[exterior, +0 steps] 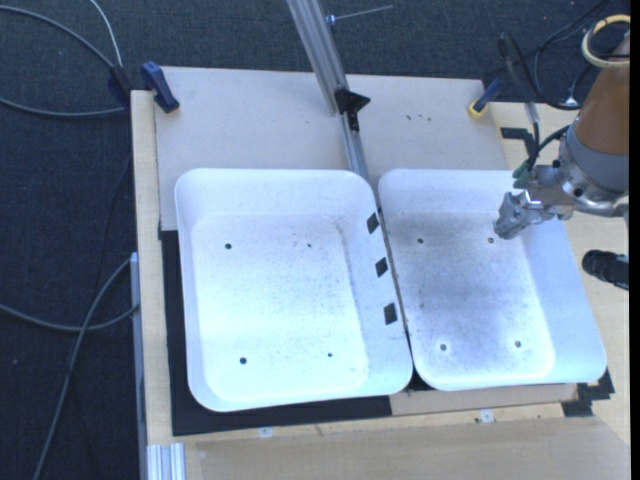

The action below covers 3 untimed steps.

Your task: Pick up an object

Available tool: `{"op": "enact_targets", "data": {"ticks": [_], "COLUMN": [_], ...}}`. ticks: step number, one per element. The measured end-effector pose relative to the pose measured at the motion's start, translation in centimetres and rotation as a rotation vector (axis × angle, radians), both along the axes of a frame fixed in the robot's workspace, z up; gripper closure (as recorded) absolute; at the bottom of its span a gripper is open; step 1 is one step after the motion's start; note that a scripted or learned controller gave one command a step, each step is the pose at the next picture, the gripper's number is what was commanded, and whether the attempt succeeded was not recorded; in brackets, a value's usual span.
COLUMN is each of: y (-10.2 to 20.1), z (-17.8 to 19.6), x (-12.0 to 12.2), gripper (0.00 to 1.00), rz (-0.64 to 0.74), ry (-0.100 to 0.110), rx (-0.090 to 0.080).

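Hovering my gripper (505,223) over the right bin (560,363), far-right part. Can't tell jaw state. No object visible in it or the left bin (200,193); next move needs a target first.

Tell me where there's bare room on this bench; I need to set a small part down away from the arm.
The left bin floor is bare from wall to wall. The bench strip behind it, between blue clamp and slanted rail, is bare too. The right bin is crowded at its far right, where the hand hangs.
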State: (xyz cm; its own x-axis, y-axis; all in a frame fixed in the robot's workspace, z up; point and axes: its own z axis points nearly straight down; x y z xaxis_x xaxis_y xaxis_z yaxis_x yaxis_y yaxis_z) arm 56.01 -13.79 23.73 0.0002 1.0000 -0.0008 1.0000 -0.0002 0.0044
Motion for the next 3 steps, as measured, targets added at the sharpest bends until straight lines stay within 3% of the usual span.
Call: {"op": "enact_targets", "data": {"ticks": [3], "y": [14.9], "z": [-1.5], "x": [-0.4], "gripper": [1.00], "rz": [0.004], "ry": [0.005], "rx": [0.002]}}
